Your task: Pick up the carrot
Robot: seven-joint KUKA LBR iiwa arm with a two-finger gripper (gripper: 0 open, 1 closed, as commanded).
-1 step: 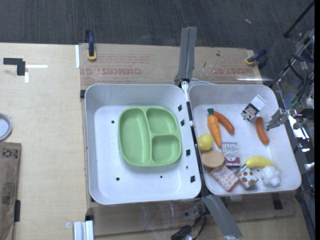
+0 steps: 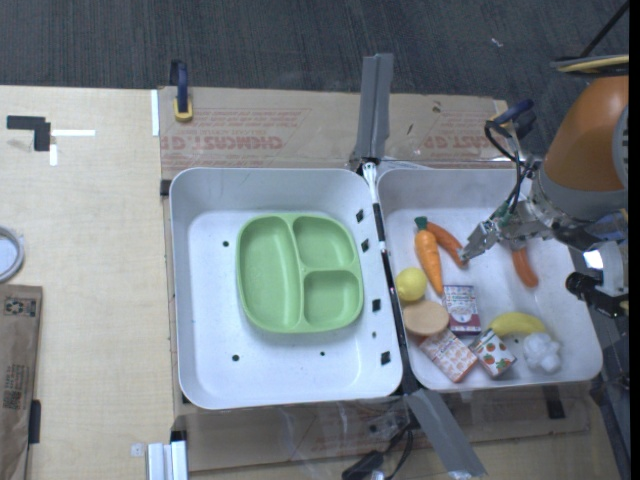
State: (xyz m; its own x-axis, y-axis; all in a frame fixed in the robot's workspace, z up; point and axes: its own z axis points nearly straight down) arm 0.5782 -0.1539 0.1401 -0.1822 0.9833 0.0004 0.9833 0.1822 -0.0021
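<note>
My gripper (image 2: 478,242) hangs over the right bin (image 2: 575,303), toward its far edge, with the fingers spread apart and nothing between them. The fingertips point toward the bin's left wall. My arm (image 2: 588,153), grey with an orange band, enters from the right side of the bench (image 2: 80,268).

The carrot (image 2: 429,258) lies in the right bin near its far-left corner, green top toward the far edge, orange body running toward the near edge. It is just left of my fingertips and apart from them. A second, smaller orange piece (image 2: 446,239) lies between the carrot and my gripper, and a third orange piece (image 2: 525,267) lies to the right beneath my wrist.

Nearer the bin's front edge sit a lemon (image 2: 411,284), a round tan piece (image 2: 425,318), a banana (image 2: 517,323) and several small cartons (image 2: 461,307).

The left bin (image 2: 200,298) holds a green divided plate (image 2: 299,272) at its centre.
</note>
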